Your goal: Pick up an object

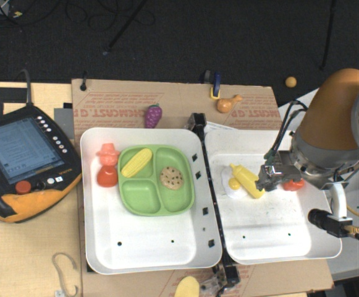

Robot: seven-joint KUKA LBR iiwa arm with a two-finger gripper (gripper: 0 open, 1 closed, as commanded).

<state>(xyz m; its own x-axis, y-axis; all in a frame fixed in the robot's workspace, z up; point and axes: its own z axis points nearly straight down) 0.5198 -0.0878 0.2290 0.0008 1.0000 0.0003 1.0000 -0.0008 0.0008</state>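
A yellow toy bottle (245,180) lies tilted in the right bin (272,234), on its upper left part. My gripper (270,177) hangs right beside the bottle's right end, touching or almost touching it. The arm's grey wrist and orange band rise behind the gripper at the right. A small red thing (294,184) peeks out under the wrist, mostly hidden. In the left bin (142,246) a green divided plate (143,201) holds a yellow corn cob (135,161) and a cookie (172,178). A red and pink toy (107,164) stands left of the plate.
On the cardboard behind the bins lie purple grapes (153,115) and an orange gourd (227,103). A yellow object (187,286) sits at the front edge. A teach pendant (25,159) rests on the bench at the left. The black divider (205,190) runs between the bins.
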